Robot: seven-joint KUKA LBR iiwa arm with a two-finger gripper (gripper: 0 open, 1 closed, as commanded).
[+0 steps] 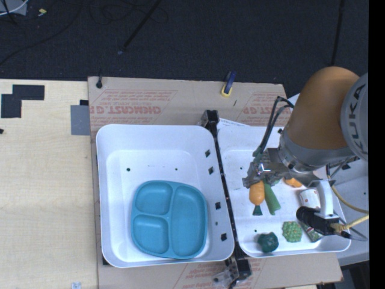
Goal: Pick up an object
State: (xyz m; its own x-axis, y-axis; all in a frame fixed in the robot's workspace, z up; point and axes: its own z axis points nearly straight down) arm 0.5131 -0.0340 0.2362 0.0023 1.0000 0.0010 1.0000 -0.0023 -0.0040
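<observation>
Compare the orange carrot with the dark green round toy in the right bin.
The carrot is orange and elongated; the round toy is dark green and compact. The carrot lies right under the gripper, touching a green stick-shaped piece; the round toy sits apart near the bin's front wall, beside a lighter green bumpy toy. Both are small toys resting in the right bin.

KUKA arm showing grey casing and a rounded orange band

The arm is wearing a bulbous orange band above a grey wrist collar, with dark lettering showing on its pale shell at three o'clock; black cables are running along it toward the metal gripper.
</observation>
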